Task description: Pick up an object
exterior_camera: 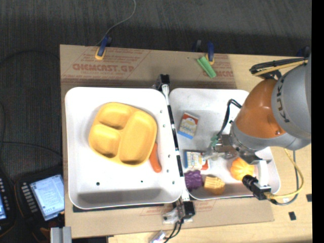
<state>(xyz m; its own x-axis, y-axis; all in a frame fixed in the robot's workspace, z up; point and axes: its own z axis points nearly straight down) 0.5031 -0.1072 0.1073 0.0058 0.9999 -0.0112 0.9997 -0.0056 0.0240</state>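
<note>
My gripper hangs low in the right bin, under the grey arm with its orange band. It sits just to the right of a small red, white and blue packet and may be touching it. A second small carton lies further back in the bin. Along the front wall lie a purple grape bunch, a yellow corn piece and an orange fruit, which the wrist partly hides.
The left bin holds a large yellow divided tray and an orange carrot beside the shared wall. A green peg and blue clamps sit on the cardboard behind the bins. Cables trail at the right.
</note>
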